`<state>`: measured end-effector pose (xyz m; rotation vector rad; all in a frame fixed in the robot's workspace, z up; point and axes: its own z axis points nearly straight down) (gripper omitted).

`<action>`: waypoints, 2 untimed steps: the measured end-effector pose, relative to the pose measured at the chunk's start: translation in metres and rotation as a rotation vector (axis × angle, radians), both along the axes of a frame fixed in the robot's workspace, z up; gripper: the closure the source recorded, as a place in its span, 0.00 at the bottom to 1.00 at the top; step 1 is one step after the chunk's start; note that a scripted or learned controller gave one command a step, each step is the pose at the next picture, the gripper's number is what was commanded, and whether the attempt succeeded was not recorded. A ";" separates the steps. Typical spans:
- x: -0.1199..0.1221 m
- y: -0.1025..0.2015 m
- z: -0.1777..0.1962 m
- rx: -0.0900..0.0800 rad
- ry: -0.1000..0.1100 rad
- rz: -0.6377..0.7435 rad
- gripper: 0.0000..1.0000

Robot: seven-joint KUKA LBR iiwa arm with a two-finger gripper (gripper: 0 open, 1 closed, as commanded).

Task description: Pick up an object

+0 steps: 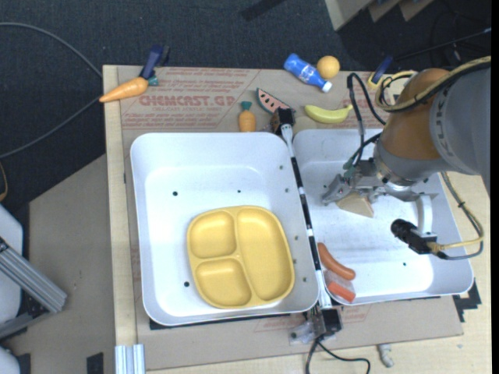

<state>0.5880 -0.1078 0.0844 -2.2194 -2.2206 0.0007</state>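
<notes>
Camera view: two sausages (336, 262), one tray (239, 255)

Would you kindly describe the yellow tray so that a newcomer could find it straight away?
Start at the left bin, the one farther from the arm. The yellow tray lies flat in its near half. It is the large rounded piece split into three compartments, unlike the small sausages in the right bin.

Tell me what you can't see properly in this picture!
- End effector: its fingers sit under the arm, so open or shut is unclear.
- Tan piece in the right bin: partly covered by the end effector; I can't tell if it's gripped.
- Cardboard lettering: too blurry to read.
</notes>
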 end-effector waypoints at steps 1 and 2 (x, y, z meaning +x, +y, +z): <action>0.001 0.000 0.011 0.000 -0.004 -0.001 1.00; 0.009 0.062 0.101 0.000 -0.004 0.001 1.00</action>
